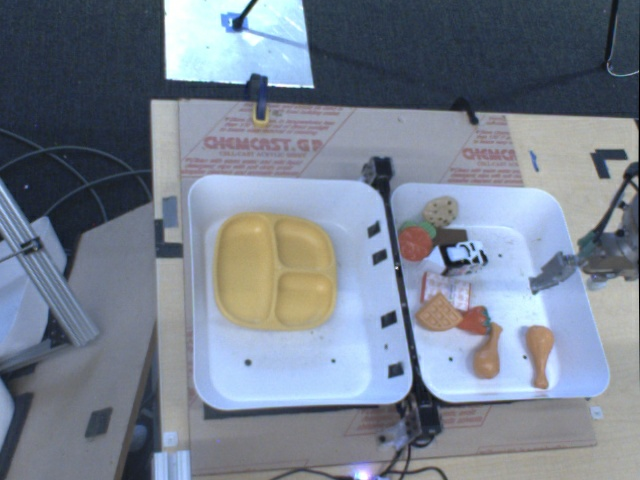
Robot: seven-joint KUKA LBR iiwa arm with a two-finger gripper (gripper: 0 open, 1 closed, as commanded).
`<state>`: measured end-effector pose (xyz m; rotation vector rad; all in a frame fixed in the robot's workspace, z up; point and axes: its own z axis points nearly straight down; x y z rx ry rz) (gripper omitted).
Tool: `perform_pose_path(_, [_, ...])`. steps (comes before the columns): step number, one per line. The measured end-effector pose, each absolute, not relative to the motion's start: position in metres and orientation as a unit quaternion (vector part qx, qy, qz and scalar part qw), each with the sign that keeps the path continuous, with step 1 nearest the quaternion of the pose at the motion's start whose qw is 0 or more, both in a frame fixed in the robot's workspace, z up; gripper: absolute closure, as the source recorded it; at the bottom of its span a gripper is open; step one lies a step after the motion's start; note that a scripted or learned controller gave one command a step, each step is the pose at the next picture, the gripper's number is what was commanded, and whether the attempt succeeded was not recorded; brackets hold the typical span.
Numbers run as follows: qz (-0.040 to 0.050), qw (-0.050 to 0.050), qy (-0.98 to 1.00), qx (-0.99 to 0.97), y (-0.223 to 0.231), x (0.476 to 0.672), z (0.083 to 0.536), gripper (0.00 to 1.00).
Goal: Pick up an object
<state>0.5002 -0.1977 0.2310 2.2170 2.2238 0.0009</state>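
The surface point(330, 133) carried two white bins. The left bin point(290, 368) held a yellow divided plate point(275, 270). The right bin point(570, 368) held small toy foods: two drumsticks point(539, 352) near the front, a waffle point(438, 314), a tomato point(416, 241), a cookie point(440, 209) and a black-and-white toy point(464, 257). The gripper point(550, 272) hung over the right bin's right side, holding nothing; how far it was open could not be told.

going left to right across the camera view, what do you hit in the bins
yellow tray → tomato → toy cow → left drumstick → right drumstick → gripper
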Motion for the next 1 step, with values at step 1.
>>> perform_pose_path(1, [0.0005, 0.001, 0.707, 0.708, -0.2074, 0.4869, 0.0804, 0.0])
